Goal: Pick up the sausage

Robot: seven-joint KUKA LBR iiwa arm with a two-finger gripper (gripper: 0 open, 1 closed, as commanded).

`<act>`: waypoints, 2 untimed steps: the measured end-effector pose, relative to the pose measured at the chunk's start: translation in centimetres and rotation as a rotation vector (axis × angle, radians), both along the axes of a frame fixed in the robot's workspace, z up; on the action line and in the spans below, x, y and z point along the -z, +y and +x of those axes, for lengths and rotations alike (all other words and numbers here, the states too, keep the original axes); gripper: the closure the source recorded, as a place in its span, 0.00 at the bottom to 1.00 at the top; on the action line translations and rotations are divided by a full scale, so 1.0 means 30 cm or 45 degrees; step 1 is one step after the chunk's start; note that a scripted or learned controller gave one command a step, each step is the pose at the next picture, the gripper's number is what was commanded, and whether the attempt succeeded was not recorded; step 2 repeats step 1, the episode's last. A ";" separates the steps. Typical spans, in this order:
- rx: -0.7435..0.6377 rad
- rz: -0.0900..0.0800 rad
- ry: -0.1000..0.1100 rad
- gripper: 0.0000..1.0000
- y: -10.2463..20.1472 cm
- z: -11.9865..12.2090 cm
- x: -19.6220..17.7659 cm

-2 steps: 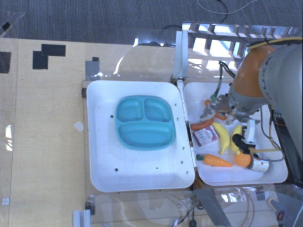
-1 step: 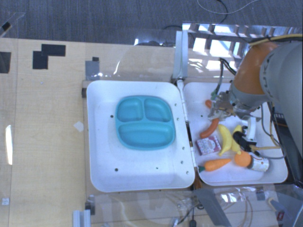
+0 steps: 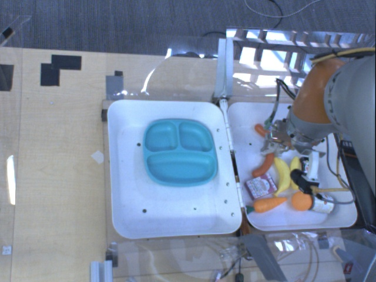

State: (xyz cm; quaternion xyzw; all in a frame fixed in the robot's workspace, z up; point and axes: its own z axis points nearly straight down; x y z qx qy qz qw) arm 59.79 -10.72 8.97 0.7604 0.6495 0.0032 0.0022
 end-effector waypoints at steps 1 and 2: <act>0.041 0.000 0.001 1.00 0.300 -0.044 -0.322; 0.041 0.000 0.001 1.00 0.300 -0.044 -0.322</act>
